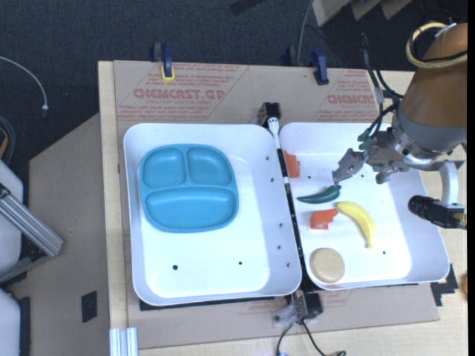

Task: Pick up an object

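The right bin [415, 262] holds a dark green pepper [319, 194], a yellow banana [358, 219], a red block [322, 219], an orange block [291, 165] by the left wall and a round tan bun [326, 265] near the front. My gripper [365, 170] hangs over the back of this bin, just above and to the right of the pepper. Its fingers stand open with nothing between them. One fingertip [345, 170] sits close to the pepper's right end.
The left bin [148, 273] carries a blue divided plate [189, 186]. A black clip [269, 114] sits at the bins' shared back edge. A black part of the arm [434, 210] overhangs the right bin's right wall.
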Robot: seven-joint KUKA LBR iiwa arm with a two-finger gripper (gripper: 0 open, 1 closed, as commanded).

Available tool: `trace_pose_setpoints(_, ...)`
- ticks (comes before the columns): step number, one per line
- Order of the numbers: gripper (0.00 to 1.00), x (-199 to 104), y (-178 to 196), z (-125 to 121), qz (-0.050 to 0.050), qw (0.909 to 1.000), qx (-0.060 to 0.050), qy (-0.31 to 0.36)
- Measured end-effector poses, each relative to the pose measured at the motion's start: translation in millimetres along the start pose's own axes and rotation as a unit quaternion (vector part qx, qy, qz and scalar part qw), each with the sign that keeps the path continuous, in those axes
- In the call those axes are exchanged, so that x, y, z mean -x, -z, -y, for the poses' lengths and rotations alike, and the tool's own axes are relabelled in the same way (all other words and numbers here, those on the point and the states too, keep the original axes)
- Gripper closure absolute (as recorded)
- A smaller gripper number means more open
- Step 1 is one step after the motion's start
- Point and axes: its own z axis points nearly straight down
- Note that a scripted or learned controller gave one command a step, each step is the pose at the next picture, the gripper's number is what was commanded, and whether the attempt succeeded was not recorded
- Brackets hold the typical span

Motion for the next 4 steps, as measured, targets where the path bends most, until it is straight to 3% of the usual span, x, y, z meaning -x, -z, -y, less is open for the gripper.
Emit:
trace_pose_setpoints(1, 0.00, -0.1, 6.6, -2.5, 0.001, 1.0000, 0.007, 0.001)
trace_pose_setpoints(3, 0.00, 7.7, -115.9, 1.4, 0.000, 1.0000, 0.004, 0.001)
trace_pose_setpoints(4, 0.00, 7.6, -141.2, 1.2, 0.000, 1.0000, 0.005, 0.001)
